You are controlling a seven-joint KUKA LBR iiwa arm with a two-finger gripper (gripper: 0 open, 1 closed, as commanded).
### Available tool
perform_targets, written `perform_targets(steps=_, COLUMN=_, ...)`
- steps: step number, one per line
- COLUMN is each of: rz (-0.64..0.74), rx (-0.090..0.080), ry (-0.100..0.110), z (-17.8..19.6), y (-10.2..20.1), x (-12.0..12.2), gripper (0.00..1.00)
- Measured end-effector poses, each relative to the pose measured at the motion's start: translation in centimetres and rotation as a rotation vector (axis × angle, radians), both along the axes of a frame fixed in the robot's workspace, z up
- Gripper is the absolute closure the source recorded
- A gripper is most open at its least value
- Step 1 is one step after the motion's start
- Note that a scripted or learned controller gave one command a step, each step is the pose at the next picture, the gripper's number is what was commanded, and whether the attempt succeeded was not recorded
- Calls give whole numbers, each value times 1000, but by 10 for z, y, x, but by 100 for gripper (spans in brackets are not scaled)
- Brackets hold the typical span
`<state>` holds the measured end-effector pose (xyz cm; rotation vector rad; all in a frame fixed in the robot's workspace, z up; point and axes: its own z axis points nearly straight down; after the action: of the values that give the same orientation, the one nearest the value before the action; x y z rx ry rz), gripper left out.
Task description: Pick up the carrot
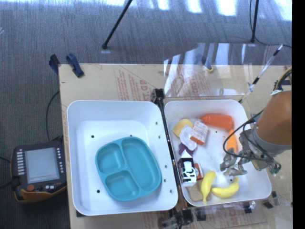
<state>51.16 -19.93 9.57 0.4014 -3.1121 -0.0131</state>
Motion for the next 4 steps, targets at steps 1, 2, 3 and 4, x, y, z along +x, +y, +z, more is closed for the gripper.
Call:
perform_targets(steps=1, rz=3, rx=4, ry=2, z=7, y=2, x=1, gripper=100)
perform_targets(steps=2, rz=6, rx=7, ry=4, z=14, y=4, x=2, gripper=100)
perform_targets(steps=3, rz=8, rx=11, ry=6, z=21, y=6, x=3, gripper=100)
perform_targets(steps=4, rz=210, rx=-1, ry=-5, z=-11, y=-1, x=127, gripper=100)
